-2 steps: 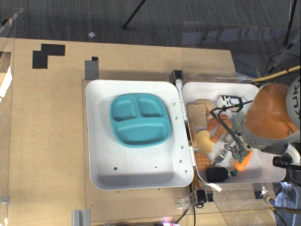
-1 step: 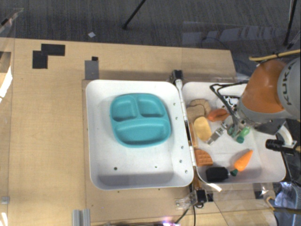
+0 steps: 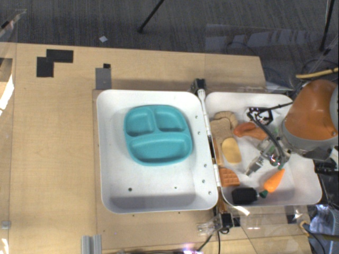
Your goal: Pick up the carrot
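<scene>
Nearest the camera's lower edge, the right bin (image 3: 312, 197) holds a black object (image 3: 244, 196) at its front wall, and just beside it the carrot (image 3: 273, 182) — orange, with a green tip pointing down-left toward that black piece. The carrot lies tilted on the bin floor, apart from the fingers. Just above it, the fingers (image 3: 258, 164) hang low over the bin, pointing down-left; they look slightly parted with nothing between them, though the metal parts are small and blurred. To their left sit a waffle-patterned piece (image 3: 228, 177) and, above it, a pale yellow lump (image 3: 231, 150). Further back in the same bin lie a slice of bread (image 3: 222, 122) and a reddish-orange sausage-like item (image 3: 250, 130) — partly under black cables. The arm's orange band (image 3: 314, 110) rises at the right. In the left bin (image 3: 114, 194) a teal divided plate (image 3: 158, 134) rests near the middle. Both bins stand on the wooden counter (image 3: 53, 157).
</scene>
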Motion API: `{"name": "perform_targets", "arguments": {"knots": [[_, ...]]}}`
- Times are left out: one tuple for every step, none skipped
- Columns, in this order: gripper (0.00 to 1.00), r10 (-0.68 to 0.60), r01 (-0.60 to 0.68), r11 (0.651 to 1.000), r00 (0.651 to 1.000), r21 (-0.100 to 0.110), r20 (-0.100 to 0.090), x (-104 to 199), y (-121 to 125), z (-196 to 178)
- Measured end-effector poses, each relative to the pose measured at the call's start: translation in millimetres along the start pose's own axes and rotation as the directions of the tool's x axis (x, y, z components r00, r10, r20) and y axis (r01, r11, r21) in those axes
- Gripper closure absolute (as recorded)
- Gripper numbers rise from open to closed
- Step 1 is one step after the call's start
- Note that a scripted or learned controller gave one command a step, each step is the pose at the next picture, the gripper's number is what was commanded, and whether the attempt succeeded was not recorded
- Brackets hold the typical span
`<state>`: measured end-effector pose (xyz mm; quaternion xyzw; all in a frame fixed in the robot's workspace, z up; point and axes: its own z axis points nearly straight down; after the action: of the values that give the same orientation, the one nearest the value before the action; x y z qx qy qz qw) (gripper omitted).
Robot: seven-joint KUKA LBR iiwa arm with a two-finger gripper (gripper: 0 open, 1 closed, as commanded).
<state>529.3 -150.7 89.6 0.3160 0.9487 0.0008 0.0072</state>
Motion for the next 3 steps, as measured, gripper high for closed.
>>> {"name": "perform_targets", "arguments": {"knots": [[0.00, 0.255, -0.255, 0.967, 0.967, 0.005, -0.008, -58, 37, -12], [0.00, -0.009, 0.009, 1.000, 1.000, -0.001, -0.011, -41, -33, -7], [0.00, -0.149, 0.149, 0.989, 0.989, -0.001, 0.006, 4, -54, -1]]}}
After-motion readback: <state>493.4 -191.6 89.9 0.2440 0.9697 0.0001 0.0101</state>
